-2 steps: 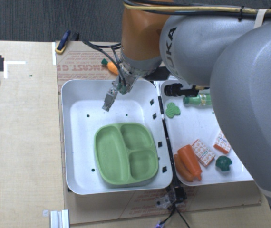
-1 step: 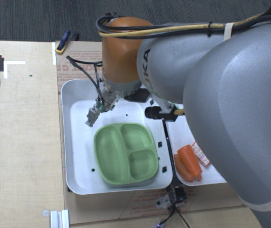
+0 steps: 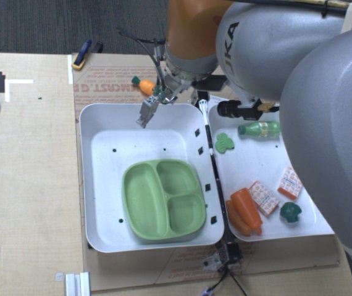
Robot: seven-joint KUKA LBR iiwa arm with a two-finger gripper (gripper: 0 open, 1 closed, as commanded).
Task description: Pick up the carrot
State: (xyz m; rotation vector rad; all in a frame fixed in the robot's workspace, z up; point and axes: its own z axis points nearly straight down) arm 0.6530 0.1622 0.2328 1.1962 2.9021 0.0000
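Note:
A small orange carrot (image 3: 145, 86) with a green top shows over the far rim of the left bin (image 3: 96, 165), above the cardboard behind it. My gripper (image 3: 147, 111) hangs just right of and below it, slanting down-left over the bin's far edge. In the view the carrot's right end meets the gripper's body. Whether the carrot is held or lies behind the gripper cannot be made out. The grey arm with its orange band reaches in from the upper right.
A green divided plate (image 3: 162, 199) lies in the left bin. The right bin (image 3: 312, 224) holds a green bottle (image 3: 259, 129), a green leafy toy (image 3: 224, 143), two orange-red pieces (image 3: 245, 211), two packets (image 3: 264, 197) and a broccoli toy (image 3: 290, 211). A blue marker (image 3: 81, 53) lies on the bench.

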